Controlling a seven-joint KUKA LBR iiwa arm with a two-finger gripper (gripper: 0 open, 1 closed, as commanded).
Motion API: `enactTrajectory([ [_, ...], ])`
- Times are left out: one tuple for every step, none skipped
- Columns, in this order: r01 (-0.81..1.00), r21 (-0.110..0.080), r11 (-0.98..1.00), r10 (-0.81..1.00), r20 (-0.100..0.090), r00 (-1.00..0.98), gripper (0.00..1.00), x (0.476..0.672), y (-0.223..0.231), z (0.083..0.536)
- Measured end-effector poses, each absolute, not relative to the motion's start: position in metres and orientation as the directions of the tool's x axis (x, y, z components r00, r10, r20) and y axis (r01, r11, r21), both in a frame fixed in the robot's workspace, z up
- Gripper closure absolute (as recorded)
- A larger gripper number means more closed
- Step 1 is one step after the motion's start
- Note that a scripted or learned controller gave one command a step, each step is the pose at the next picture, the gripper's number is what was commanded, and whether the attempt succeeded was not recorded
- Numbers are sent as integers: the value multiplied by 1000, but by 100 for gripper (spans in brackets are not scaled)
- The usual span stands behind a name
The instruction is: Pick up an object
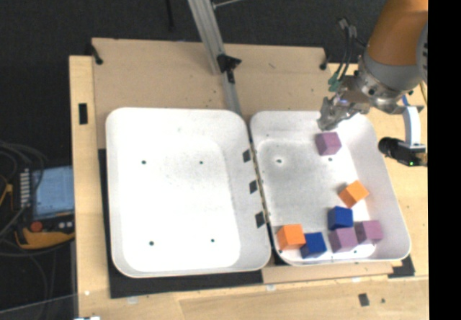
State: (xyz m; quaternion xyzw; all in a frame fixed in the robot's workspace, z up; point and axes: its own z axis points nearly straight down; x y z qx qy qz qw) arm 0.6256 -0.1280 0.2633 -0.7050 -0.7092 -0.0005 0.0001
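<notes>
Gripper (pixel 333 118) just above purple cube (pixel 328 143), jaw state perhaps closed, unclear.

Arm (pixel 400 23) cut off at right edge

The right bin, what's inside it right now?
Right bin holds seven blocks: three purple, two orange, two blue. The gripper covers the bin's far edge, hiding whatever lies beneath it.
</notes>
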Motion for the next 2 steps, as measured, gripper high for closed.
enactTrajectory([
  [1000,0,5,1000,0,-5,100,617,-85,258],
  [1000,0,7,1000,2,-7,100,601,-35,264],
])
